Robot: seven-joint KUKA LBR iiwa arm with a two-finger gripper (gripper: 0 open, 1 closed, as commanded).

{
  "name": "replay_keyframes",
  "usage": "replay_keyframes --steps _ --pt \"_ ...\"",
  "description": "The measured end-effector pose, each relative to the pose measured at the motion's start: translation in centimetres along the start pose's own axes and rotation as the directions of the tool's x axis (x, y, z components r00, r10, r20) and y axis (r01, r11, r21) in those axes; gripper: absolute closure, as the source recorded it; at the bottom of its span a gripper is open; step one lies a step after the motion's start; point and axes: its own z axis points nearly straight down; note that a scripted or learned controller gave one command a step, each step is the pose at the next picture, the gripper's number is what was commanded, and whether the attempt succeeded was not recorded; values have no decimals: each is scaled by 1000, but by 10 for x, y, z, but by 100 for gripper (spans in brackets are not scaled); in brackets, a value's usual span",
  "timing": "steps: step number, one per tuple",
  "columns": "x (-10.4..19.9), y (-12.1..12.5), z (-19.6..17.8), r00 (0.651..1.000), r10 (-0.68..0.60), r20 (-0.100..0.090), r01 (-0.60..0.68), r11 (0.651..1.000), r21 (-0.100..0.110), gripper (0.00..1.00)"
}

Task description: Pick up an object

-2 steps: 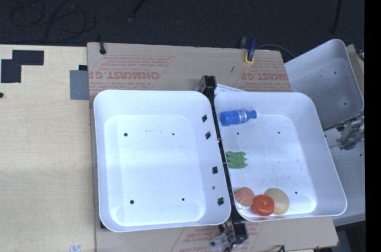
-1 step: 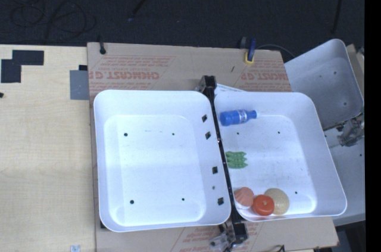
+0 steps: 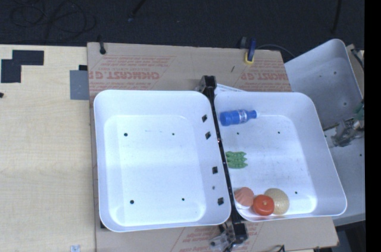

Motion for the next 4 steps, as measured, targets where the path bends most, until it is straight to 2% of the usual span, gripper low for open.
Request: replay_keyframes --steps 1,3,4 --pt "0 -11 17 1000 5 0 -5 1000 0 100" --pt "-1 -10 -2 1000 2 0 -2 1000 1 100" --pt "1 31 64 1000 0 -2 0 1000 3 100"
